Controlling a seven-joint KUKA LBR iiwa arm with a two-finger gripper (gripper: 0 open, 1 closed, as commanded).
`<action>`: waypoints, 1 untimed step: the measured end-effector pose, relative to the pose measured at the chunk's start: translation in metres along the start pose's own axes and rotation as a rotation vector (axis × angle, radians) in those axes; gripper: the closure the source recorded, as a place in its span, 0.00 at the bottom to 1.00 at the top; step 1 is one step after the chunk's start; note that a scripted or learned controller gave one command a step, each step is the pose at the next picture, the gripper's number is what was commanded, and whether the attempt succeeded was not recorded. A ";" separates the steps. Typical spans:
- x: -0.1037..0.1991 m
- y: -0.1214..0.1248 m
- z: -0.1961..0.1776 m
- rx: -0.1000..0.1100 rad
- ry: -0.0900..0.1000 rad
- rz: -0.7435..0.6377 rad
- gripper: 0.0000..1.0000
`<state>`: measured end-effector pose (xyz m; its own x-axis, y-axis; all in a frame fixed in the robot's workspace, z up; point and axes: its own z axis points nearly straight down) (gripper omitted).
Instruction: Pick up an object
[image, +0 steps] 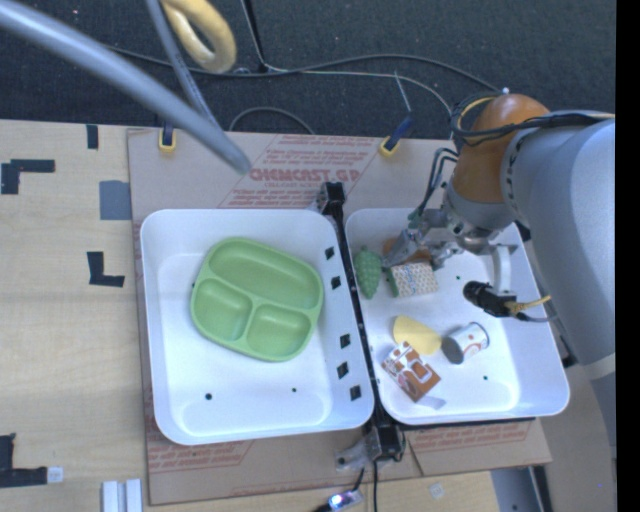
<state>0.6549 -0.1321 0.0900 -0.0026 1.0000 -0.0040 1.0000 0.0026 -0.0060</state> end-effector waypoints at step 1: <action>0.005 0.005 -0.058 -0.006 0.004 0.000 1.00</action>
<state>0.6606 -0.1267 0.1481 -0.0024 1.0000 0.0004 1.0000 0.0024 0.0005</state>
